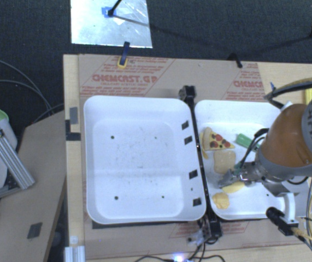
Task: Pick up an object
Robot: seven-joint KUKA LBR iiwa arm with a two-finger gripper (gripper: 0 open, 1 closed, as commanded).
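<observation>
The gripper (236, 174) sits low in the right bin (228, 109), its dark metal fingers just above a smooth yellow banana-shaped toy (233, 188); whether they are apart or closed cannot be told. Touching it on the upper side lies a pale, squarish bread slice (224, 160). A pizza wedge (217, 140) with red dots lies beyond, a green piece (243, 141) beside it. A rounded yellow lump (221, 200) rests near the front wall. The left bin (139, 160) is glossy white plastic.

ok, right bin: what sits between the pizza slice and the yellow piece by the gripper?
A pale beige block lies between the pizza slice and the yellow piece, in the right bin, per the camera view.
</observation>
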